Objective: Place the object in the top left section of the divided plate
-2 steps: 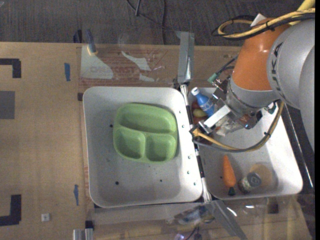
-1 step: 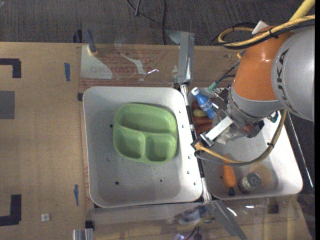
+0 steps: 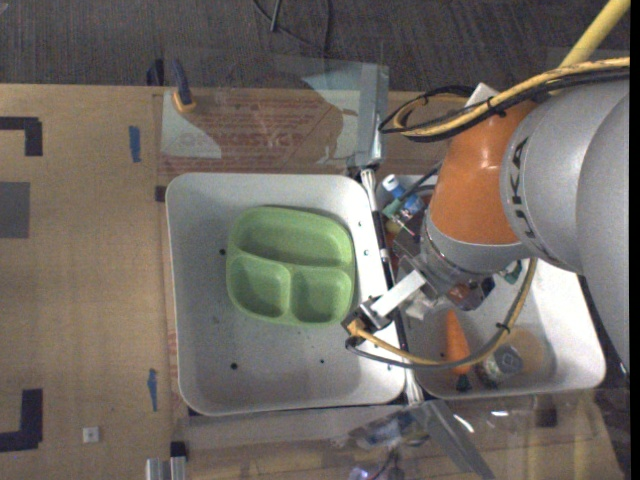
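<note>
A light green divided plate (image 3: 234,260) lies in the upper middle of the left bin (image 3: 270,368); it has one long section along its far side and two smaller ones along its near side, and nothing lies in them. An orange carrot-shaped object (image 3: 456,340) rests in the right bin (image 3: 572,340), just below the arm's wrist. My gripper (image 3: 436,302) hangs over the left part of the right bin, mostly hidden under the grey and orange wrist. A white bracket and a yellow cable stick out from it toward the divider between the bins.
A round tan object (image 3: 512,358) and a small dark item lie near the right bin's front. Small blue and white things (image 3: 398,190) sit at that bin's back left. A clear plastic sheet (image 3: 270,118) lies behind the left bin.
</note>
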You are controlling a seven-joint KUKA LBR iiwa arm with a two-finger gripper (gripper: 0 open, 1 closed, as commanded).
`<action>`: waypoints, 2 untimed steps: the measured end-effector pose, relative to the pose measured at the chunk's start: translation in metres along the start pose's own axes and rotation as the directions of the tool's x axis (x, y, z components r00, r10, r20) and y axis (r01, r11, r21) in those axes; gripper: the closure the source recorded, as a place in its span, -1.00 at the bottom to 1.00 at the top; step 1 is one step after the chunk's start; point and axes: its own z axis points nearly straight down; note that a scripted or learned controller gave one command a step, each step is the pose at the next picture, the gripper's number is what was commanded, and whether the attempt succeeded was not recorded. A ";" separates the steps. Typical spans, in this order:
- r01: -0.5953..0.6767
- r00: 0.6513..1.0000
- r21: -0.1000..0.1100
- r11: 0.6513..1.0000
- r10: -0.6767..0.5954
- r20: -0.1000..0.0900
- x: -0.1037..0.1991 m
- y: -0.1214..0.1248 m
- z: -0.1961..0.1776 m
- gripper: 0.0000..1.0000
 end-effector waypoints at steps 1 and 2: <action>0.062 0.998 -0.003 0.998 -0.062 -0.003 0.049 0.007 -0.017 1.00; 0.283 0.959 0.000 0.959 -0.283 0.000 -0.016 0.007 0.035 1.00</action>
